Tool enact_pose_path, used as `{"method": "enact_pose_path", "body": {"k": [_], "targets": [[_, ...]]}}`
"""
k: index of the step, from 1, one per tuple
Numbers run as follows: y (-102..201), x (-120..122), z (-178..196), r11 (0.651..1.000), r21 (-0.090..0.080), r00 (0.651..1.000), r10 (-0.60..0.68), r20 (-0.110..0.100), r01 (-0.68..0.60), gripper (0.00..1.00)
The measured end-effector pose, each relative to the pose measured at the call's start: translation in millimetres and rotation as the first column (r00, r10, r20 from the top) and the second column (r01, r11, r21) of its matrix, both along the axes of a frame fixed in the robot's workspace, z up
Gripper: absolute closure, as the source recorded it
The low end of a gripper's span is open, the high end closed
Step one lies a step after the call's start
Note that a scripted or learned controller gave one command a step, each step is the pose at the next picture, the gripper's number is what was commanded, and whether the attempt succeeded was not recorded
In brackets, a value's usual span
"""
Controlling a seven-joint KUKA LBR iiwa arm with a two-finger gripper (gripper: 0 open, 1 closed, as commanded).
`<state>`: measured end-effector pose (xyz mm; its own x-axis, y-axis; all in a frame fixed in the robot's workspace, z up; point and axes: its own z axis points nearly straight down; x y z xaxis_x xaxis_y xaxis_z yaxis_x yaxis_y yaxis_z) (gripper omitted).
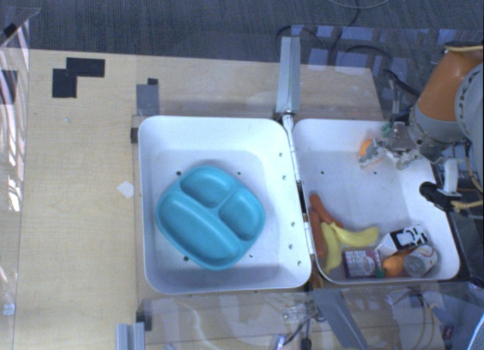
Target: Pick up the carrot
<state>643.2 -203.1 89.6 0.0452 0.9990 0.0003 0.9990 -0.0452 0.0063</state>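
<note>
Currently the jaws [387, 147] hang over the right bin's [333, 133] far side; whether they grip the small orange bit there, I cannot tell. Leftward and nearer lies the carrot [318, 227], lengthwise along the bin's left wall beside the banana [349, 236].

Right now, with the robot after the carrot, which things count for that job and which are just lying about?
For the job:
carrot, against the right bin's left wall
gripper, near that bin's far side
right bin

Just lying about:
banana
blue divided plate in the left bin
small packets and can
</note>
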Motion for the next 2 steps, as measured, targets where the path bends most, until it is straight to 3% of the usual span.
{"method": "enact_pose_path", "body": {"k": [1,2], "targets": [[0,-1,10,1.0,-0.002,1.0,0.004,-0.005,-0.004,1.0],[70,27,-2,0.995,-0.001,0.995,-0.103,0.0,0.103,1.0]]}}
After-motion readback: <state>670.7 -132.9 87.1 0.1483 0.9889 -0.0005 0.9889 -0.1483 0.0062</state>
